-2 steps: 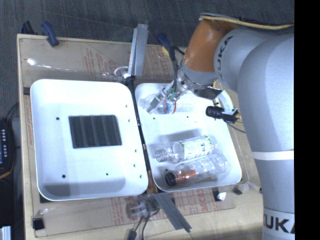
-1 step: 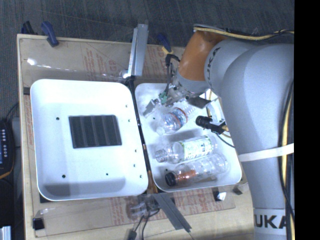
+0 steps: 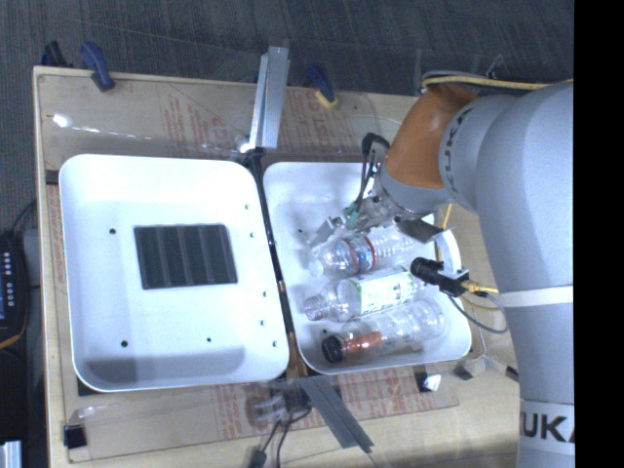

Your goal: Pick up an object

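Clear plastic bottles [image 3: 375, 295] in right bin [image 3: 292, 203], just beneath gripper [image 3: 349, 219].

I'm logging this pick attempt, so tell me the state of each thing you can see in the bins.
Top clear bottle: lying on its side, gripper just above it.
Green-labelled bottle: lying on its side.
Dark-capped bottle: lying on its side.
Left bin: dark grate in its floor.

Three bottles, two bins

Two shallow white bins sit side by side — the left bin [image 3: 88, 261] and the right bin [image 3: 292, 203]. In the right one lie three clear plastic bottles [image 3: 375, 297]. Three blue clamps [image 3: 96, 64] grip the bench's far edge.
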Controlling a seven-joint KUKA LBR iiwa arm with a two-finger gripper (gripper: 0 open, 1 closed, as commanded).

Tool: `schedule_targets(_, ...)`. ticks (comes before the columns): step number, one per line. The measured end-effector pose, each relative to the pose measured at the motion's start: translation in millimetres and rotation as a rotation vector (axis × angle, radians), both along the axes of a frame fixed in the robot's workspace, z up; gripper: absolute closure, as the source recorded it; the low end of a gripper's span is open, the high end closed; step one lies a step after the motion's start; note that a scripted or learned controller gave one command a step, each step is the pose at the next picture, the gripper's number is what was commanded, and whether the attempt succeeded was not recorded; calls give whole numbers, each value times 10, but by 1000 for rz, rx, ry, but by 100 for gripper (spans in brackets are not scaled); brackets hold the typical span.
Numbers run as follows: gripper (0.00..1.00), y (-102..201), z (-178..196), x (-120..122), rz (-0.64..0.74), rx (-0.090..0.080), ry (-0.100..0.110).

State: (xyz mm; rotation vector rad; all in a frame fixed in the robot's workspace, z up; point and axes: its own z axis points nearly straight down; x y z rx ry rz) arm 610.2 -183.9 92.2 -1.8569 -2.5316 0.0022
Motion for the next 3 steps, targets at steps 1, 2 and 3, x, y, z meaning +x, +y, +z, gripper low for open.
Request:
schedule_targets(1,0,-72,2,-601,46,1,-2)
schedule_targets(2,0,612,22,-854,121,-14,-8)
schedule_targets(3,0,255,691,-1219,33,-6,-29)
